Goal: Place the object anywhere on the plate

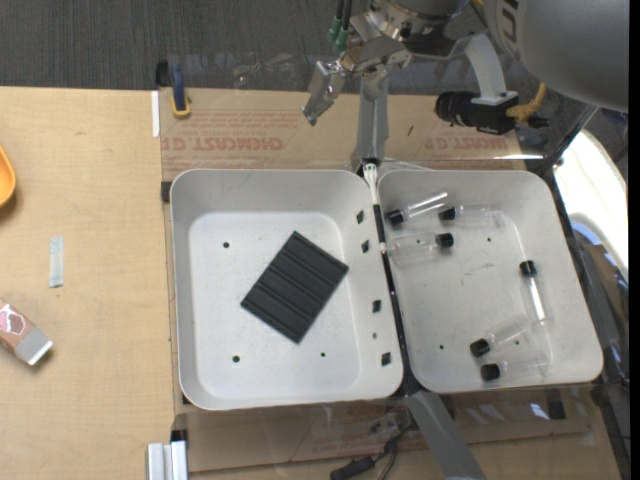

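Note:
A black ribbed plate (295, 286) lies tilted in the middle of the left white bin (190, 268). Several clear tubes with black caps lie scattered in the right bin (570, 298): one (418, 209) near its back left corner, one (534, 292) at the right side, others (484, 358) toward the front. My gripper (340, 138) hangs high above the back edge where the two bins meet. It is open, its fingers (322, 93) splayed apart with nothing between them.
A cardboard sheet (240, 138) lies behind the bins. On the wooden bench to the left are a small grey strip (56, 263), a wrapped item (22, 335) and an orange edge (5, 180). The arm's black fitting (475, 110) hangs over the right bin's back rim.

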You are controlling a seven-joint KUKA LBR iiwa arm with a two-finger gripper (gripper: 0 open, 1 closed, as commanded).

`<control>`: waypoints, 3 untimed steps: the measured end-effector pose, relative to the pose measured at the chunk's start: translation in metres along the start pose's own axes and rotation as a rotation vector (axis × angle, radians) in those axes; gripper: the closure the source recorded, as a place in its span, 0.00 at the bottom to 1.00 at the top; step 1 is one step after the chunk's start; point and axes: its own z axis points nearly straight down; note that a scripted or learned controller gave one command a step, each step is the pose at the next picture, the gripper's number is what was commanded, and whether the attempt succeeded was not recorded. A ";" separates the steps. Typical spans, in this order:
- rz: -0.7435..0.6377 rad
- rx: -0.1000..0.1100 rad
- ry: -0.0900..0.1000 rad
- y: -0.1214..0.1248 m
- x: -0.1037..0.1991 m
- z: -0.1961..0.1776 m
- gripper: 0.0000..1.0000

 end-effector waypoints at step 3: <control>-1.317 -0.005 -0.002 0.018 0.082 -0.052 0.00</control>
